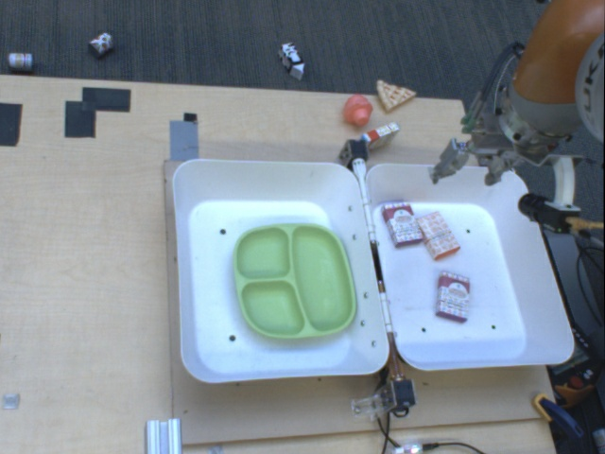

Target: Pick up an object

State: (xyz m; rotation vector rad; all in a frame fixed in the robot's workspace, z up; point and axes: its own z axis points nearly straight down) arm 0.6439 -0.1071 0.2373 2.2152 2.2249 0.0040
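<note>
The right bin (510,339) holds three small red-and-white packets: one (402,224) at the back left, a paler one (439,235) touching it on the right, and a third (454,297) alone near the middle. My gripper (470,165) hangs over the bin's back rim, behind and to the right of the packets. Its two fingers are spread apart and nothing lies between them. The arm with its orange band (565,41) comes in from the upper right.
The left bin (189,282) holds a green three-compartment plate (295,280). Behind the bins on the bench lie a red ball (357,110), a pizza-slice toy (395,94) and a small red-and-white tube (382,133). Small items are scattered on the dark floor beyond.
</note>
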